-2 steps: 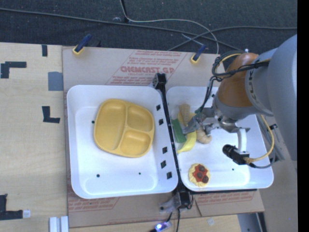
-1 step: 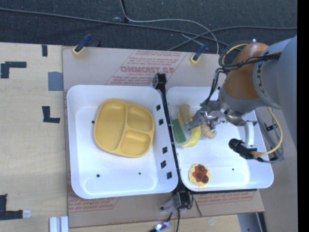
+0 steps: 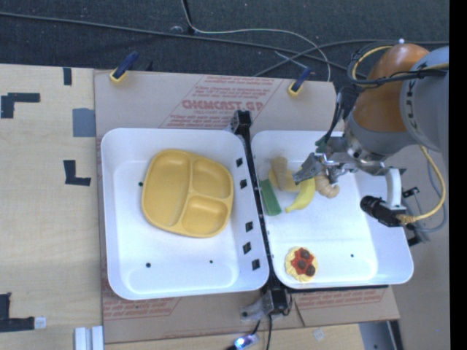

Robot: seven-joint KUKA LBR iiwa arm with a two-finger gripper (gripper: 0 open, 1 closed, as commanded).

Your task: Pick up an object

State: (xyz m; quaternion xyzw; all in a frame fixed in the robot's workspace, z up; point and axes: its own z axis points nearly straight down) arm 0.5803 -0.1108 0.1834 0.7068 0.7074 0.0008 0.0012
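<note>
A wooden bench (image 3: 44,217) carried two white bins. In the right bin (image 3: 379,265) a toy banana (image 3: 303,196) lay just beneath the jaws (image 3: 321,168), unlifted; whether the jaws stood apart could not be told. A green piece (image 3: 271,197) lay beyond it, a pizza slice (image 3: 300,262) farther off. Grasping and lifting seemed still undone.

Two white bins, arm at right
End effector (image 3: 319,172) hangs over the banana (image 3: 303,197) in the right bin (image 3: 379,257); yellow tray (image 3: 187,192) fills the left bin (image 3: 120,217).
</note>
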